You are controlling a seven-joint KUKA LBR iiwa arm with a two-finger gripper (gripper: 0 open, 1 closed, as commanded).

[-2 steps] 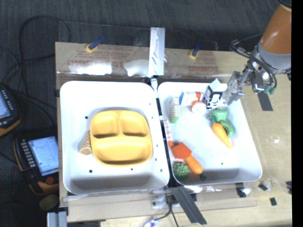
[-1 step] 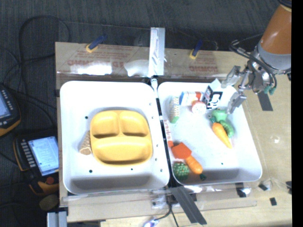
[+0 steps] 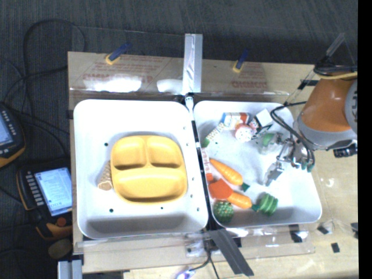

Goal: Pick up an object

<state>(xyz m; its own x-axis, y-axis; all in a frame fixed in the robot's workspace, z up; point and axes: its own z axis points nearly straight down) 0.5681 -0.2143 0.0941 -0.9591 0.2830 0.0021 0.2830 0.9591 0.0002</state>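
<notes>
The pincer (image 3: 278, 166) was seen empty, fingers spread, over the right bin (image 3: 311, 205), where a carrot (image 3: 226, 171) (judged light, stiff, slippery plastic) would best be gripped across its thick middle.

Glossy yellow plastic tray (image 3: 149, 167), smooth white plastic bins (image 3: 93, 214), shiny plastic carrot (image 3: 226, 171), matt wooden bench (image 3: 273, 77)

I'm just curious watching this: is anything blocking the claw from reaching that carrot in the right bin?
Nothing visible. The gripper hangs over bare bin floor, and the carrot lies apart to its left in the right bin.
</notes>
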